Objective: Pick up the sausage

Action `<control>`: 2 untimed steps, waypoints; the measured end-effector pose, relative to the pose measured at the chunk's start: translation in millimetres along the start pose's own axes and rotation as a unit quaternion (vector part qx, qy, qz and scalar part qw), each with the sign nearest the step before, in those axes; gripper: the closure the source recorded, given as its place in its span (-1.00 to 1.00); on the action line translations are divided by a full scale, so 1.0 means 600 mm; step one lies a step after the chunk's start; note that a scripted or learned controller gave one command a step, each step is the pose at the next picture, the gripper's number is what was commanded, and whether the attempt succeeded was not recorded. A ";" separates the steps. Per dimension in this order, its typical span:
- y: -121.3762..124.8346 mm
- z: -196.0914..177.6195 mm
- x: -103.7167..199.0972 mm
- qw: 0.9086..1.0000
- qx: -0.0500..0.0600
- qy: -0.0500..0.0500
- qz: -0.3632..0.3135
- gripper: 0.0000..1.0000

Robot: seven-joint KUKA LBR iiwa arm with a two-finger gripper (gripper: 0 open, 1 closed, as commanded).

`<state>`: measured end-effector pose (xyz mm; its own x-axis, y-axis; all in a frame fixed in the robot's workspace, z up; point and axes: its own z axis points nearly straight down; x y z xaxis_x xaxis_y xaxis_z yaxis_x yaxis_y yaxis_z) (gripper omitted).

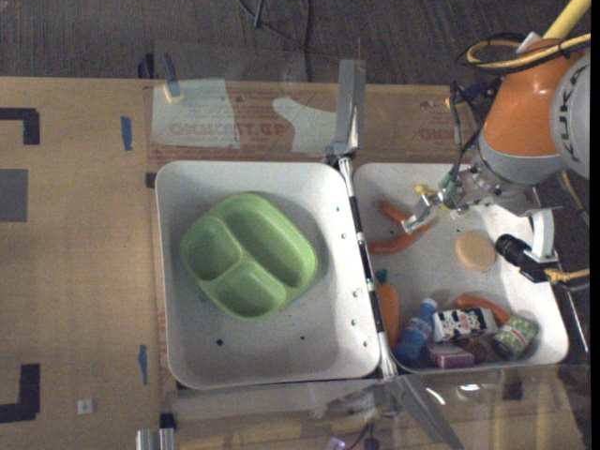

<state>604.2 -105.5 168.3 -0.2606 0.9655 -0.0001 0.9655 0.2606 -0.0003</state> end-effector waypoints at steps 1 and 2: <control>0.004 0.137 -0.019 0.999 -0.001 0.000 0.049 -1.00; 0.007 0.118 -0.019 0.999 -0.004 -0.001 0.048 1.00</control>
